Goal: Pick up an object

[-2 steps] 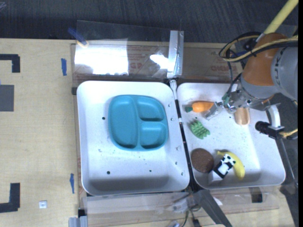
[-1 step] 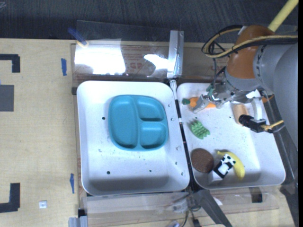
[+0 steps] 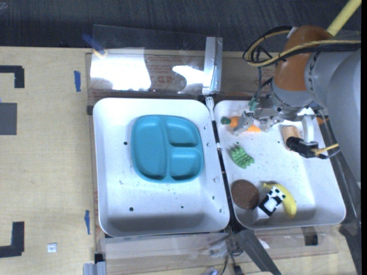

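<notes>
My gripper (image 3: 256, 118) is low over the back left part of the right bin (image 3: 321, 182). An orange piece (image 3: 253, 129) lies just under and in front of it, touching or nearly touching it. A small orange and green piece (image 3: 227, 120) lies to its left by the bin wall. Further forward are a green ridged piece (image 3: 242, 156), a brown round disc (image 3: 245, 193), a yellow banana (image 3: 288, 201) and a black and white toy (image 3: 272, 200) leaning against the banana. Nothing shows as lifted.
The left bin (image 3: 114, 171) holds a blue divided plate (image 3: 167, 147). A tan stub (image 3: 291, 132) sits by the wrist at the right bin's back. The grey arm covers the right bin's back right corner. A clear panel (image 3: 149, 70) stands behind the left bin.
</notes>
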Robot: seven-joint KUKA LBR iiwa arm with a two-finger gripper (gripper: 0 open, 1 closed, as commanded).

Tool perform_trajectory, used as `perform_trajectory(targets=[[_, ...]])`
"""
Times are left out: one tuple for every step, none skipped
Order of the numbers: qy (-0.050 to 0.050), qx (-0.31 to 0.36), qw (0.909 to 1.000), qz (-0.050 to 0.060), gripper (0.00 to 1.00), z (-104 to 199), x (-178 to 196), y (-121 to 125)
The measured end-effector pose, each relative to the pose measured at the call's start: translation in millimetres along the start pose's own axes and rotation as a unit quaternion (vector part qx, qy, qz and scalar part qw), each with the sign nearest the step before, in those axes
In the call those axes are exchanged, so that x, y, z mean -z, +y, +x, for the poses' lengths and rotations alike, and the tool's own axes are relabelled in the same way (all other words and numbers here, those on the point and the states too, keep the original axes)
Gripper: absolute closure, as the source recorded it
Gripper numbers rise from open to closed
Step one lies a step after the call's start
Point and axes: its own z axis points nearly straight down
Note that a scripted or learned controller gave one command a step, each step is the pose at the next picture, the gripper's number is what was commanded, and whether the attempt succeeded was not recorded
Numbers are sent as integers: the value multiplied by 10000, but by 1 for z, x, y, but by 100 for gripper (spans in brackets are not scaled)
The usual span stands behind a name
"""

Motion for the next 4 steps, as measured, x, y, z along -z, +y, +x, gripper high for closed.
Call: perform_trajectory(targets=[[28,15,10000,39,100,3,9,-1],[25,16,10000,21,0,3,10,0],[40,16,10000,60,100,3,20,-1],[35,16,10000,44,0,3,20,0]])
